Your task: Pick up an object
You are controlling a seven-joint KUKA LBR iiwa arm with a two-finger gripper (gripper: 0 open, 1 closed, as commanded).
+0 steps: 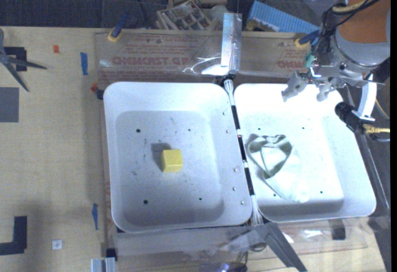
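Note:
A small yellow block (172, 160) lies on the floor of the left bin (124, 103), near its middle. A clear, crumpled plastic piece (270, 154) rests in the right bin (347, 202), close to the divider. My gripper (306, 89) hangs over the far edge of the right bin, high above the floor and well to the right of the block. Its two fingers (292, 90) stand apart with nothing between them. The orange band of the arm shows at the top right.
A clear plastic shield stands behind both bins, with a metal post (231, 41) at its middle. Cables and boxes lie beyond it. The wooden bench (49, 140) stretches to the left, with blue tape marks.

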